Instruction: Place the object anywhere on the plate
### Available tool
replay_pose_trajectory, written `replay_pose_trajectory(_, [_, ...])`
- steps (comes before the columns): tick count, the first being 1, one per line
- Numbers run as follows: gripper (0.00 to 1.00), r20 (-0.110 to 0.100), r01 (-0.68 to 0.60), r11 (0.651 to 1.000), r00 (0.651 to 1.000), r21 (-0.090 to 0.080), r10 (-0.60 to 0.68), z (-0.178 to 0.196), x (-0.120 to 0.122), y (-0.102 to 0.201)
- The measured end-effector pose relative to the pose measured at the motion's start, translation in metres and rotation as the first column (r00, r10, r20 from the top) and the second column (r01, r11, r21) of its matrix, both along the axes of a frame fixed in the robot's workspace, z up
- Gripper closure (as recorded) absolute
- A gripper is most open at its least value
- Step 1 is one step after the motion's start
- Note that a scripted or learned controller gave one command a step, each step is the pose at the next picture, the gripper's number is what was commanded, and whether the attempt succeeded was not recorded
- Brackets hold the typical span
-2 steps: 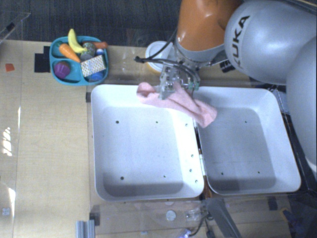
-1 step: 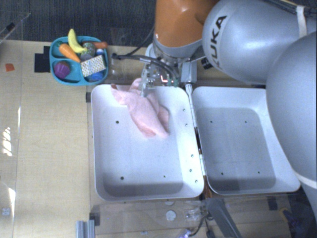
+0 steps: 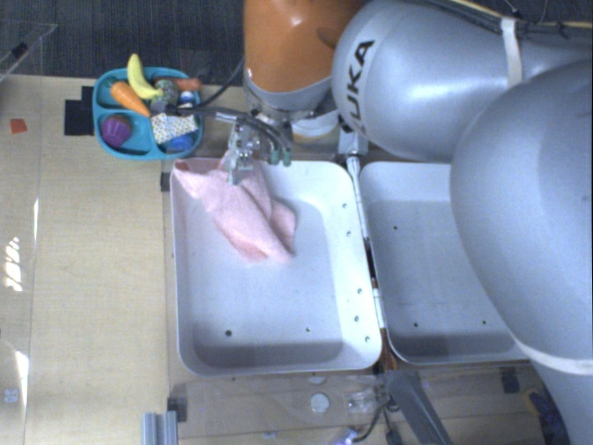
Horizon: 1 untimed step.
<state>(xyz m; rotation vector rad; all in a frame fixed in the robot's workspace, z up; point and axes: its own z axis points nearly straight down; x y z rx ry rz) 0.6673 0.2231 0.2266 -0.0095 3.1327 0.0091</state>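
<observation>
Above the left bin (image 3: 278,341), "KUKA"-lettered arm (image 3: 417,72), fingers (image 3: 243,162) pinched on pink cloth (image 3: 243,213).

You see the KUKA arm (image 3: 435,82) as a run of bulky, rounded links in glossy silver-grey, with soft highlights across the curved shells. One link carries the letters "UKA" in dark block type, running sideways up the casing. Above the wrist sits a smooth orange band (image 3: 292,26), domed and shiny. Below it you find a pale flange ring, then the gripper (image 3: 248,151), a small cluster of bare metal parts with greenish fittings. A thin dark cable loops out to one side of the wrist.
</observation>
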Motion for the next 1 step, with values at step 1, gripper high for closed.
replay_pose_trajectory(1, [0.0, 0.001, 0.0, 1.0, 1.0, 0.0, 0.0, 0.0004, 0.0002, -0.0002])
